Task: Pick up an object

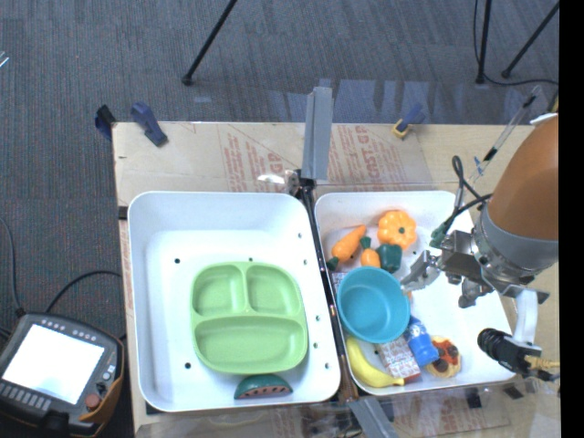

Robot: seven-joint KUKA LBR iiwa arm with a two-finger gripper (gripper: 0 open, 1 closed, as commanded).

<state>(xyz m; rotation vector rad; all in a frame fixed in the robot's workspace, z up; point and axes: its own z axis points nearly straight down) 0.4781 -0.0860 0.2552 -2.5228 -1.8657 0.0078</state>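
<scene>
The arm hung over the right bin full of toy food.

The gripper (422, 270) sat just beside the blue bowl (372, 304), and I could not tell how wide it was open or if it held anything. A banana (368, 361), pumpkin (397, 228) and carrot (348, 244) lay nearby. The green plate (248, 318) lay in the left bin (155, 235).

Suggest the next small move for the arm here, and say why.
Probably lower the gripper onto the blue bowl just below it in the right bin. It hovers at the bowl's rim with nothing visibly between its fingers, and the bowl lies on top, unobstructed.
</scene>
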